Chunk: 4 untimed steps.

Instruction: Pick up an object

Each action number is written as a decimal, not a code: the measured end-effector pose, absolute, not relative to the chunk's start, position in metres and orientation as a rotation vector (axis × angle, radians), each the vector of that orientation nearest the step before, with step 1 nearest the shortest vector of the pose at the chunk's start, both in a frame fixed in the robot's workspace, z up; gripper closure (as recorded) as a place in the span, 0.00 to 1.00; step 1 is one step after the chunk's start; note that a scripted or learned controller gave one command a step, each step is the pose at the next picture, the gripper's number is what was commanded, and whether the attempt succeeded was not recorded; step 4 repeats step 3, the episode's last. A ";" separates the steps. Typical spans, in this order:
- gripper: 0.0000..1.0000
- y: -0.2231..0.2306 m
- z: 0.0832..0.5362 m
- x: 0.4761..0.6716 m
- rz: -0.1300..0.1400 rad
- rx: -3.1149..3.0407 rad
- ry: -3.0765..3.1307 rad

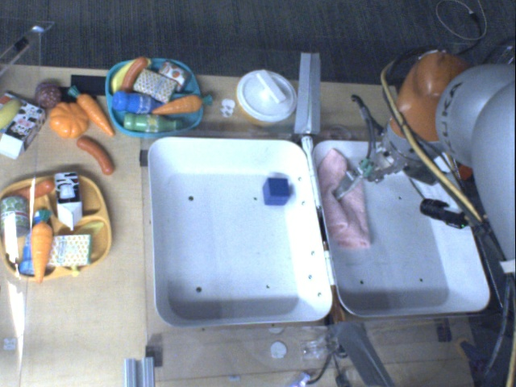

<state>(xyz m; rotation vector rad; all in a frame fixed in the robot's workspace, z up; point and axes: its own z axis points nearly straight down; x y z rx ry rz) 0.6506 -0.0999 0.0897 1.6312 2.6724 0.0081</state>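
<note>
Wooden bench [97,297] under a dark carpeted floor strip at the top, two white bins side by side. Grey arm [476,111] with orange band comes in from the right, above the right bin [419,289]. End effector [360,176] sits low over the upper left part of that bin; whether it is open or closed cannot be told, too small and cluttered by cables. Pink cloth [345,204], a long rolled bundle, lies directly left of and below the end effector, along the right bin's left wall; the tip looks to be at the cloth's upper right edge, contact unclear. Nothing visibly gripped. Blue cube [276,190] sits well left of the end effector, in the left bin [226,297], near that bin's upper right area, apart from the walls. Metal divider post [305,95] stands up-left of the end effector, between the bins at their far edge. White lidded bowl [266,95] further left of the post, on the bench. Blue bowl of toy food [153,95] far up-left. Yellow bowl of toy food [56,228] far left, at the bench's left side. Loose toy carrot, pumpkin [67,120] and sausage [95,153] between those two bowls.
</note>
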 end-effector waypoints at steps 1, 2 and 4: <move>0.00 -0.096 0.091 0.618 0.010 1.598 2.689; 1.00 -0.093 0.102 0.620 0.017 1.593 2.690; 1.00 -0.062 0.201 0.670 0.004 1.800 2.569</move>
